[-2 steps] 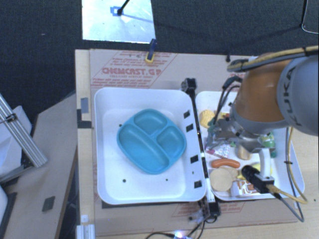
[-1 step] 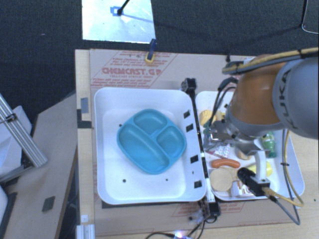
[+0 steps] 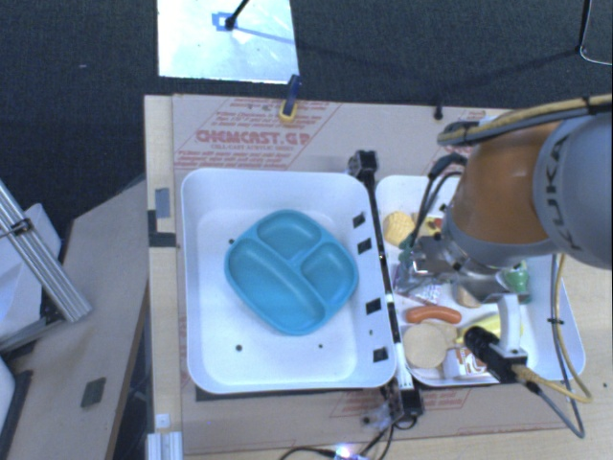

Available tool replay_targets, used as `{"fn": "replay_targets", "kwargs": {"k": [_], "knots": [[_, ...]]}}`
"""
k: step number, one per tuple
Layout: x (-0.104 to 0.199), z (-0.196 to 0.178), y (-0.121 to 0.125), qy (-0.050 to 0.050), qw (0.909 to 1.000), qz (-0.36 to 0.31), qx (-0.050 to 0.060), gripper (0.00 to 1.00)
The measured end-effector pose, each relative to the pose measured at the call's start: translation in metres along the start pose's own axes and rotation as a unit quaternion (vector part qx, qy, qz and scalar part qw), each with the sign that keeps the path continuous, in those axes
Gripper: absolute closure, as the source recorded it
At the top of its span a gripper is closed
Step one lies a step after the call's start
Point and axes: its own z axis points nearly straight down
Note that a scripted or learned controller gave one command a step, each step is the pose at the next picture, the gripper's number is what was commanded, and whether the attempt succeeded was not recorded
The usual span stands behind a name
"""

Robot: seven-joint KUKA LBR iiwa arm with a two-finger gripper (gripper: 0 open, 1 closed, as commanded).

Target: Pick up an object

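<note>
arm [image 3: 517, 195] bent low over right bin [image 3: 565, 348]

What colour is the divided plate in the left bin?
The divided plate is light blue, plain with no pattern; the camera view shows it clearly from above.

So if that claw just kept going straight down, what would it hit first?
Hard to say exactly, since the arm hides the tip, but probably the pile of toy food in the right bin.
</note>
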Motion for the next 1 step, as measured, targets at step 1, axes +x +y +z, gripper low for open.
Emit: {"fn": "replay_targets", "kwargs": {"k": [1], "knots": [[0.01, -0.0041, 0.0048, 0.0, 1.0, -0.002, -0.001, 1.0]]}}
